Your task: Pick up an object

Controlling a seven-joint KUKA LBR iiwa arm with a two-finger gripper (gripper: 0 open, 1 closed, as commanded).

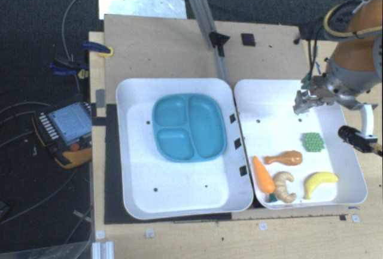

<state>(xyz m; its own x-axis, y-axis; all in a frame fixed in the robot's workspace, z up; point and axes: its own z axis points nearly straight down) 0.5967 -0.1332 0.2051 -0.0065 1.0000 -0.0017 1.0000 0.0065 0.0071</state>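
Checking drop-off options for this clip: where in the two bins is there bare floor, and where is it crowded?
Left bin: bare along the front, below the blue divided plate. Right bin: bare in the back left, left of the gripper. Crowded in front: carrot, drumstick, croissant, banana, green ball.

A: Which colours do you see around the blue divided plate?

B: Your plate lies in a white bin. In the white bin right of the plate you have an orange carrot, a brown drumstick, a tan croissant, a yellow banana and a green bumpy lump.
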